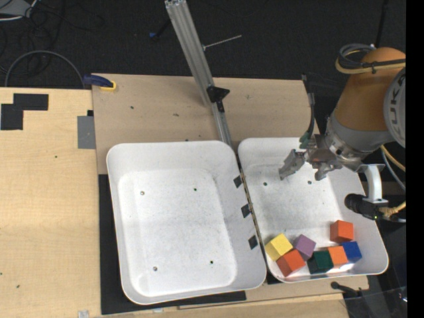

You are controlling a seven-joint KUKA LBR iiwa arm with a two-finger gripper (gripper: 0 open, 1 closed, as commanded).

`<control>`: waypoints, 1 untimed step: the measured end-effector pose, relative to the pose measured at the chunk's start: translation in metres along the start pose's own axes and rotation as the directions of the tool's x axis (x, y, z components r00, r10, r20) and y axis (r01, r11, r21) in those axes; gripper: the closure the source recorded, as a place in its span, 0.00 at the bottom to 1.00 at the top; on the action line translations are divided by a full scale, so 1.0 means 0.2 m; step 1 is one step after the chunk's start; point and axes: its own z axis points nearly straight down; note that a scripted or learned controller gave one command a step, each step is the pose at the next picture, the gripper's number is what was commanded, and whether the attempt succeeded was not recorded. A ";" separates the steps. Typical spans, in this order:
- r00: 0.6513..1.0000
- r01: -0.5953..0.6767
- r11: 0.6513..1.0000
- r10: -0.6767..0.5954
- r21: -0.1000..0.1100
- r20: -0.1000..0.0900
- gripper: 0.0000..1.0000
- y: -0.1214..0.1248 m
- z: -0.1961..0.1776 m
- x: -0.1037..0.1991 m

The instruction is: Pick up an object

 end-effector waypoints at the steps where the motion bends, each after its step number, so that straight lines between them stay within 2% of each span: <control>1: 1.000 -0.004 1.000 0.004 0.001 -0.001 1.00 0.00 -0.05 -0.01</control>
